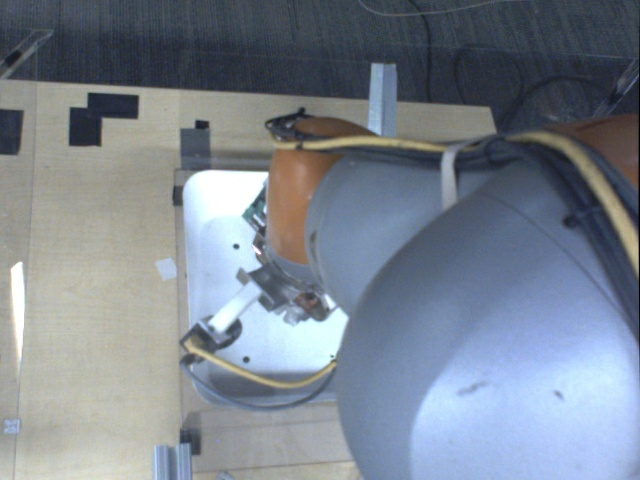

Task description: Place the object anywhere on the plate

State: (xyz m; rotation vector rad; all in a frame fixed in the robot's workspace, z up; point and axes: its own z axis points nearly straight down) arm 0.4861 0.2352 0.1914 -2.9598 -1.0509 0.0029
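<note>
Item: one grey arm point(480, 298), entering from the right and covering the lower right half of the view, its rounded housing lying over the right part of the bins. Pale wood-toned counter point(90, 298), extending across the left and centre, bordered at the top by dark grey carpeted floor point(180, 8). One shallow white bin point(215, 258), left of centre, with its left wall, near rim and part of its floor exposed and the rest under the arm. Orange band point(290, 208), above the wrist, over the upper middle of the bin. Tool point(290, 303), low over the bin floor near its centre, pointing towards the lower left; whether it is apart or together cannot be told. Object: position cannot be told, the arm hiding much of the bin. Black angular marks point(103, 116), upper left of the counter. Upright metal post point(383, 93), at the far edge of the counter behind the bin. Thin pale cable point(470, 3), looping over the floor at upper right. Small white scrap point(165, 268), on the counter just left of the bin. Green sliver point(257, 208), at the left edge of the orange band, too small to identify.
</note>
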